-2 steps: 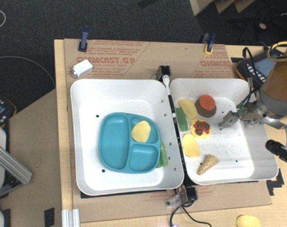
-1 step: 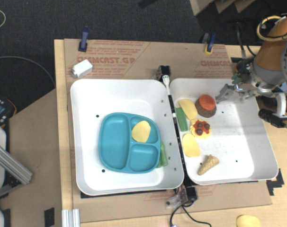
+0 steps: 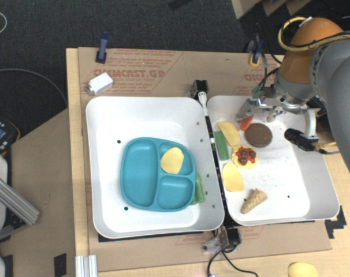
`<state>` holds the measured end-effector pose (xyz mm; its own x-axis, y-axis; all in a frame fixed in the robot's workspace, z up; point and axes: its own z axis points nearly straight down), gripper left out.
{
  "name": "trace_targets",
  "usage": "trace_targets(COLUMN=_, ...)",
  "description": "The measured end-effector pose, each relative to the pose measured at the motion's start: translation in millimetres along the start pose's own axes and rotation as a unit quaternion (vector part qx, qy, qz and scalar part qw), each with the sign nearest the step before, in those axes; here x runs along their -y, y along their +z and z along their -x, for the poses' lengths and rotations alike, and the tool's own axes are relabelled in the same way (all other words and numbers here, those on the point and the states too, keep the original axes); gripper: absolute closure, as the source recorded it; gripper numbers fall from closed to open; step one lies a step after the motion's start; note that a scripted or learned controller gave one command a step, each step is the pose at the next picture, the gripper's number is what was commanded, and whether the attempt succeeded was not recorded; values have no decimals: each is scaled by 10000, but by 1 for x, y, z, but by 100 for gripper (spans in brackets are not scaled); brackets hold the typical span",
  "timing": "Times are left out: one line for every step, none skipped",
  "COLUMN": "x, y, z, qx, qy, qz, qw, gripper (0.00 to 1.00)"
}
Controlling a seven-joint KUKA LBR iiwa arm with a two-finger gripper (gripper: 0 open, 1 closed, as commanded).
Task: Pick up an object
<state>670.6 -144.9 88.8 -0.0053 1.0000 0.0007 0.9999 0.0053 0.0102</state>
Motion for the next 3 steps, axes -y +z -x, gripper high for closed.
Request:
trace_targets(x=49, y=3, z=-15, qx=-2, qy=30, qz=-69, qw=10000, gripper=0)
trace_targets(x=48, y=-69, z=64, qx=39, qy=53, qz=-6, qw=10000, gripper=0)
trace_targets(x=92, y=-13, z=65, qx=-9, qy=42, qz=-91, qw=9999, gripper=0)
